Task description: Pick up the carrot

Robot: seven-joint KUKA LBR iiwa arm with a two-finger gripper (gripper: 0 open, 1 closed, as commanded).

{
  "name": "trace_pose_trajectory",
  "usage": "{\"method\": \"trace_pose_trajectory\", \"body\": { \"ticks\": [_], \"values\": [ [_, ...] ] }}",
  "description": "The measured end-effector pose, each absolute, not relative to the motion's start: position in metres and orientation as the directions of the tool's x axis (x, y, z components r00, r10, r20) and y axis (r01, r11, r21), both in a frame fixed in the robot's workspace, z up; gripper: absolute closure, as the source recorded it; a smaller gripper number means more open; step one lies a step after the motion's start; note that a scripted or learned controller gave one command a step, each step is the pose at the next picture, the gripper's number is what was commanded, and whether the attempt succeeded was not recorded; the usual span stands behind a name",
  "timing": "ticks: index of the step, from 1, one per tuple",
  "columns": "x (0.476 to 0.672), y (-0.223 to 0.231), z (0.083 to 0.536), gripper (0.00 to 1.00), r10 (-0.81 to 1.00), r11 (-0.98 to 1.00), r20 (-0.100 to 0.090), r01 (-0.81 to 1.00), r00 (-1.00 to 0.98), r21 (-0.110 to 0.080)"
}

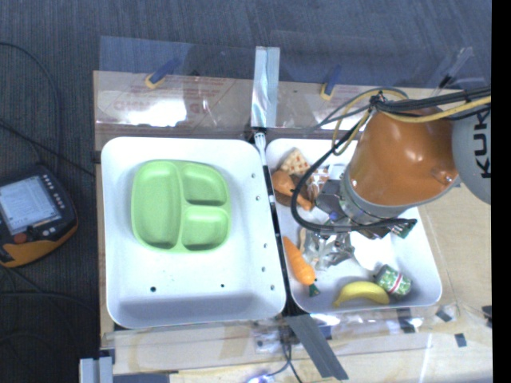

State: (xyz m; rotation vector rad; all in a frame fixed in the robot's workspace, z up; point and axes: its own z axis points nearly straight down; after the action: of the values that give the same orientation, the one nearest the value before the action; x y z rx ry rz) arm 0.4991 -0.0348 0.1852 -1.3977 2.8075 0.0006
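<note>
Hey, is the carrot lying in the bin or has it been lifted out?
Lying in the bin. The carrot rests flat on the floor of the right bin, along its left wall, with the tool just beside it, not gripping it.

The small orange carrot [300,262] lies tight against the right white bin's [429,255] left wall, the yellow banana [361,294] near its tip.

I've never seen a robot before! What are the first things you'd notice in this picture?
The big orange and grey arm stands out first, leaning in from the right over the right bin. Next is the bright green plate with three sections, sitting in the left bin. Then the little foods in the right bin: a carrot along its left wall and a banana near the front.
</note>
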Motion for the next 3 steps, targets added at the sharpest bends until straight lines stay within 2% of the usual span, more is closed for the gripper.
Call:
{"method": "trace_pose_trajectory", "body": {
  "ticks": [1,2,3],
  "values": [
    [0.516,-0.079,0.307,1.00,-0.810,0.587,-0.006,-0.810,-0.587,-0.009],
    [0.501,-0.187,0.388,1.00,-0.792,0.611,-0.003,-0.792,-0.611,-0.009],
    [0.515,-0.197,0.292,1.00,-0.917,0.398,-0.003,-0.917,-0.398,0.004]
  ]
}}
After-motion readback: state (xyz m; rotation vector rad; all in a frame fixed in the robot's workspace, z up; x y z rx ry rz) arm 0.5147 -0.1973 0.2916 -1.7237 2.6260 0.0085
